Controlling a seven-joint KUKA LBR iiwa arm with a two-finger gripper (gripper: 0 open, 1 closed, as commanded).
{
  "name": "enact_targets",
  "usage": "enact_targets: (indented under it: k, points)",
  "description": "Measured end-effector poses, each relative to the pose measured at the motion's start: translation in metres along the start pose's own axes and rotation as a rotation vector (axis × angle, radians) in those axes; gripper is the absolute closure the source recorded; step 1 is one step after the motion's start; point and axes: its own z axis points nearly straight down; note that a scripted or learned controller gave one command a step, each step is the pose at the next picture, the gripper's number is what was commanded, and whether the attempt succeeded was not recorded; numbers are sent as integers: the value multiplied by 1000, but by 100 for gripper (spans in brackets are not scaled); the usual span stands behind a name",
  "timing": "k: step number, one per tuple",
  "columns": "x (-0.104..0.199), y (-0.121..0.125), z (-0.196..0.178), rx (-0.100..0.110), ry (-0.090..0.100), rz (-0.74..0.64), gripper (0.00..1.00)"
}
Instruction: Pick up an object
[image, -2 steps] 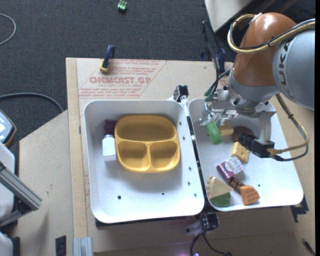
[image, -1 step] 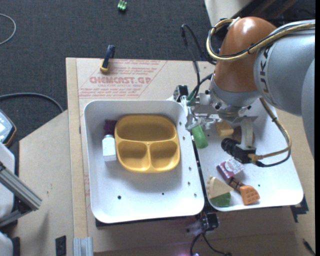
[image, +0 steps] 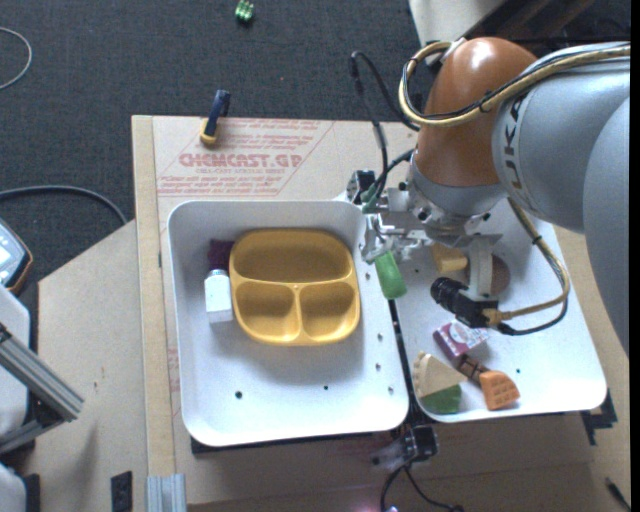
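My gripper (image: 381, 250) hangs over the wall between the two white bins, at the top of the right bin (image: 560, 330). A small green cylinder (image: 389, 276) sticks out downward from between its fingers, tilted, above the rim. The gripper is shut on it. In the left bin (image: 190, 370) lies a yellow divided plate (image: 295, 285), with a small white bottle (image: 219, 297) and a dark maroon object (image: 220, 250) at its left side.
The right bin's near end holds a purple packet (image: 458, 343), a beige and green wedge (image: 437, 383) and an orange piece (image: 497, 388). A yellowish item (image: 452, 263) lies under the wrist. A blue and yellow tool (image: 214, 118) rests on the cardboard behind the bins.
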Motion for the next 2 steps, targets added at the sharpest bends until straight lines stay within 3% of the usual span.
enact_targets:
  k: [1, 2]
  points:
    - [-18, -5, 6, -1, -1, 5, 100]
    - [-2, -1, 7, -5, -1, 0, 100]
